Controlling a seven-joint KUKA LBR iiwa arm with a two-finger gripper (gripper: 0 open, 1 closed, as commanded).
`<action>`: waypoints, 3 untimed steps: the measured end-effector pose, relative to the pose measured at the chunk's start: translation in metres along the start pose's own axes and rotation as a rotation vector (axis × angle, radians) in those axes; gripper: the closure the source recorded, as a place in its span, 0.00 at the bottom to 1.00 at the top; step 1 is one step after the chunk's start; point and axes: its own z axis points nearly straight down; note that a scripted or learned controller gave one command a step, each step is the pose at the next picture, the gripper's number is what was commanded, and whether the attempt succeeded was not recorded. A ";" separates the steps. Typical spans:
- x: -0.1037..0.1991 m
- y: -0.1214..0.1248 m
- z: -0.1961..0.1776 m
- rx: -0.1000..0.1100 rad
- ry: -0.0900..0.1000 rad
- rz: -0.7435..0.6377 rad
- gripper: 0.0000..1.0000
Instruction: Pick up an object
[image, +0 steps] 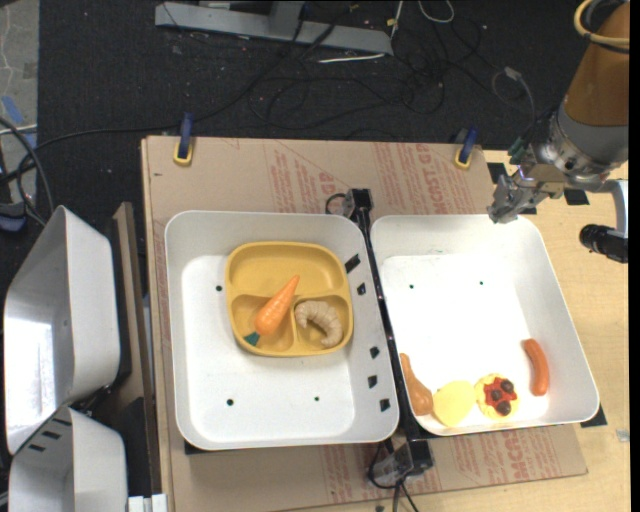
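Sausage lay lengthwise toward six o'clock from our gripper, well apart; whether the fingers were wide we couldn't tell.

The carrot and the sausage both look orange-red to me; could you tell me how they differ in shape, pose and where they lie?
The carrot tapers to a point and has a green stub at its thick end; the sausage is rounded at both ends. The carrot lies slanted across the yellow plate in the left bin; the sausage lies nearly straight up the picture on the floor of the right bin. The carrot is orange, the sausage redder. Both are elongated toy foods, apart from the gripper.
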 end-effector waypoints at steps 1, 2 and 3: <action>0.047 -0.006 -0.004 -0.001 0.000 0.000 1.00; 0.100 -0.011 0.013 0.001 0.000 0.000 1.00; 0.152 -0.012 0.007 -0.001 0.000 -0.001 1.00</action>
